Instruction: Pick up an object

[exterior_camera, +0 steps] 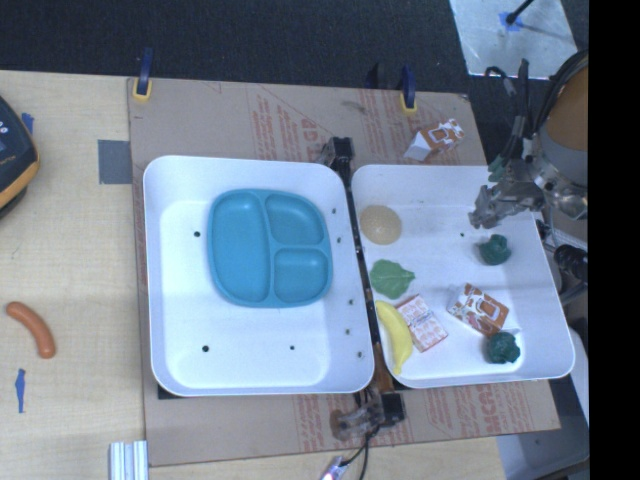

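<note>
Hovering at the frame's right, the gripper [490, 211], its state impossible to tell, sits just above a dark green lump [493, 250] in the right bin [440, 183], seemingly light, soft, best pinched across its middle.

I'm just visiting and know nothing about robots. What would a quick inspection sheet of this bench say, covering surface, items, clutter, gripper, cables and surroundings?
Surface: two white bins, left bin and right bin, on cardboard clamped to a wooden bench.
Job's things: right bin holds a beige disc, green leaf, banana, two small cartons, and two dark green lumps.
Clutter: blue divided plate in the left bin; sausage on the bench; carton on the cardboard.
Gripper: gripper hangs just above the upper green lump; finger state unclear.
Cables: wires near the front clamp.
Surroundings: dark carpet, yellow-black device at left edge.
</note>
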### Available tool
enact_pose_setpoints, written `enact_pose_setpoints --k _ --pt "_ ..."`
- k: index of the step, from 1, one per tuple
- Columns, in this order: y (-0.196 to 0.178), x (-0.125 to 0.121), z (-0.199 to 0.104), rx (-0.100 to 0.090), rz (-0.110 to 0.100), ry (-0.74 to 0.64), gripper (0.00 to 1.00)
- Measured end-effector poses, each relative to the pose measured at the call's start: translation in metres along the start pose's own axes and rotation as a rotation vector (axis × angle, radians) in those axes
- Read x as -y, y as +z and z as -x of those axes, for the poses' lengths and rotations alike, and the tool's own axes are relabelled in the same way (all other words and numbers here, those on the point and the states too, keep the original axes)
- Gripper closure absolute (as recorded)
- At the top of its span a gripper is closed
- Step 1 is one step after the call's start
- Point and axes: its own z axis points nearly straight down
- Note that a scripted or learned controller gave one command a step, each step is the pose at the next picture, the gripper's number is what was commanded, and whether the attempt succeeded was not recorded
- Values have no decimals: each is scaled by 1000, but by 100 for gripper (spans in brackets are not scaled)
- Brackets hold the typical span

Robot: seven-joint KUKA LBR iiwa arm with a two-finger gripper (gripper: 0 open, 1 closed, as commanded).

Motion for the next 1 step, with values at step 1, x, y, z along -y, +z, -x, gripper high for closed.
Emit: enact_pose_setpoints --k 1 --pt "34 -17 54 0 -2 1 0"
